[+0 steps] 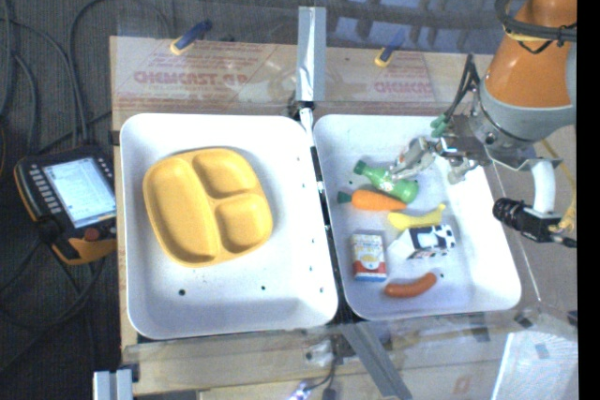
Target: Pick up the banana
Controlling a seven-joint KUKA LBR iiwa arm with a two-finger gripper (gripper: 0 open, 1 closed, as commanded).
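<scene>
Two shallow white bins side by side on a bench. Left bin (150, 295) carrying a yellow divided tray (208, 204) with three compartments, lying a little above centre. Right bin (487, 276) carrying a loose cluster of small items, its far right wall partly hidden behind the arm.

Grey arm with orange band (532, 61) entering from the right, upper part cut off by the picture's edge, wrist bulk covering the bin's upper right corner. Gripper (412, 160) reaching leftward over the upper part of the right bin, metal fingers small and glinting, hard to separate from one another; spread not readable from this slant, and nothing seen between them. Tip lying just above the green bottle (386, 182), contact or gap not discernible.

Green bottle lying tilted, neck toward the left. Orange carrot (377, 200) just below it, touching or nearly so. Banana (416, 219), yellow and slightly curved, lying on the bin floor right of the carrot's tip, near the bin's middle, apart from the gripper. Black-and-white cow-patterned item (433, 240) directly below the banana, edge touching or overlapping it; exact shape unclear. Small carton (368, 257) with red and pale print to the left, label too small to read. Red-orange sausage (411, 286) lowest, near the front wall.
</scene>
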